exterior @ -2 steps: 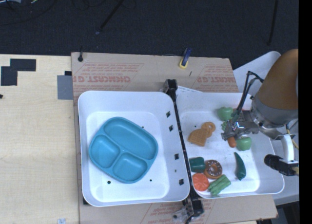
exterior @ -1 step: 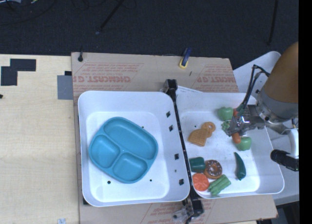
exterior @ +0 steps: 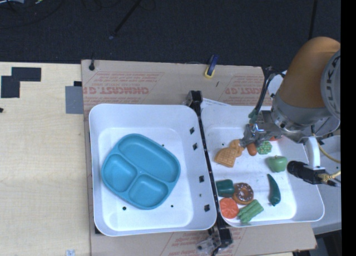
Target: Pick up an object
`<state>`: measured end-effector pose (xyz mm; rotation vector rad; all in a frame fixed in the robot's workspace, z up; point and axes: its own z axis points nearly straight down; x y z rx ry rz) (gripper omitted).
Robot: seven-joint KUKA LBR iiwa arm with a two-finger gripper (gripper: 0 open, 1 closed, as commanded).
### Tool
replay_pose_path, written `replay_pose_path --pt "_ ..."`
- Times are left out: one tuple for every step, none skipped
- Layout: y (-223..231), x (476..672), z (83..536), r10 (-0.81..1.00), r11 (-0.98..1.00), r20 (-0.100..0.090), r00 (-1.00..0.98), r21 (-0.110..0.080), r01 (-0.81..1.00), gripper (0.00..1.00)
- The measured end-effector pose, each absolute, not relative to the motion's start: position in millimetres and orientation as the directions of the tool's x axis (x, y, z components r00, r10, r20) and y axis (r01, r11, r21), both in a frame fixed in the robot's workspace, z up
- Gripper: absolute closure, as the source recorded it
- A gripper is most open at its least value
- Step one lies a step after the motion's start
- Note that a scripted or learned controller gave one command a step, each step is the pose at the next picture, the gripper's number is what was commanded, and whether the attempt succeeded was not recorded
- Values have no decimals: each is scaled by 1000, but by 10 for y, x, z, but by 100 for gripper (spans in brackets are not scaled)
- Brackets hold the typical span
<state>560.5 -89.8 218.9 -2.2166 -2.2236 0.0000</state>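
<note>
Two shallow white bins are set side by side on a cardboard sheet (exterior: pixel 167 82) laid over the bench. In the left bin (exterior: pixel 105 118) a blue divided plate (exterior: pixel 141 170) is seen, with three compartments, lying flat near the middle.

The right bin (exterior: pixel 311 207) is filled with toy food. A tan waffle-shaped piece (exterior: pixel 228 154) lies towards the far left of that bin. Just right of it a small orange piece (exterior: pixel 252 149) and a small green bumpy piece (exterior: pixel 264 148) are found, touching or nearly touching each other. A green apple-like piece (exterior: pixel 277 163) sits a little nearer and to the right. A dark green pepper (exterior: pixel 273 190) lies along the right side. At the near end a dark green block (exterior: pixel 225 187), a brown doughnut (exterior: pixel 243 192), an orange-red slice (exterior: pixel 228 207) and a light green vegetable (exterior: pixel 251 211) are clustered closely together.

The arm (exterior: pixel 311 82) is reached in from the right, over the far part of the right bin. The gripper (exterior: pixel 255 132) is positioned low, directly above the orange and green bumpy pieces. Whether its fingers are parted or closed cannot be told, and nothing is clearly seen between them.
</note>
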Motion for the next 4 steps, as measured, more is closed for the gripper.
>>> replay_pose_path --pt "-511 5999 2136 1000 4 2 -4 -1 1000 100" --pt "-285 6185 2371 1000 2 1 -2 1 1000 100" --pt "-331 6063 2284 1000 -2 0 2 -5 1000 100" --pt "-291 6162 2180 1000 2 -1 -2 -3 1000 100"
